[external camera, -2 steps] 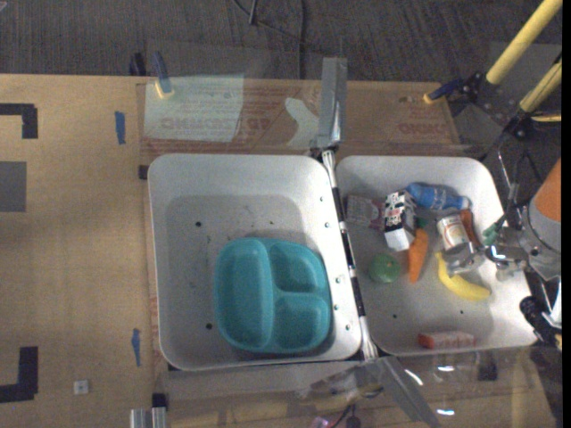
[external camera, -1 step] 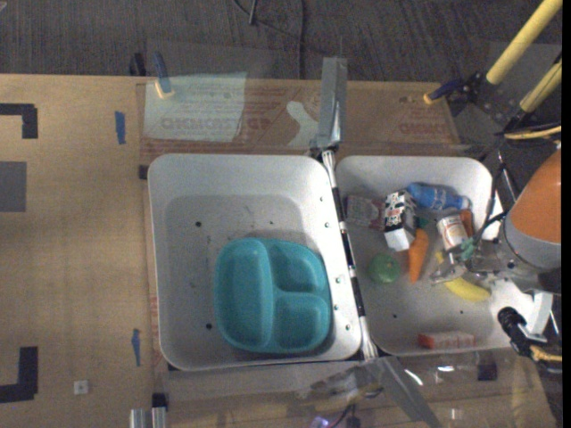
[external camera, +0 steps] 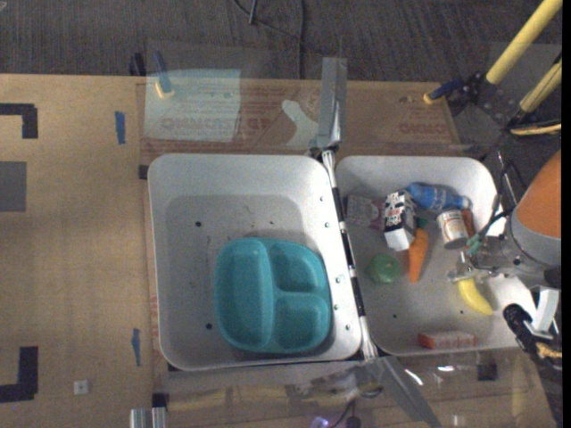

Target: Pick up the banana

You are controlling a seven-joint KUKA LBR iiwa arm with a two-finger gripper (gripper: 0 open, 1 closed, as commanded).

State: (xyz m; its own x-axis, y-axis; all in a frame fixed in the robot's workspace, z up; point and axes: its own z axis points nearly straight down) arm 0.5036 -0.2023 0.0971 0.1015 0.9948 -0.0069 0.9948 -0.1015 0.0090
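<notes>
Yellow banana [external camera: 474, 296] lies under gripper [external camera: 475, 269]; box lettering seemingly illegible.

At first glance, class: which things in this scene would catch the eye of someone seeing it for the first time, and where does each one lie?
The teal divided tray stands out most, lying alone in the left bin. Next comes the right bin, with its cluster of small things: an orange carrot, a green round item and a blue bottle near its middle and far side. The yellow banana lies by that bin's right wall, with the gripper right above it.
</notes>
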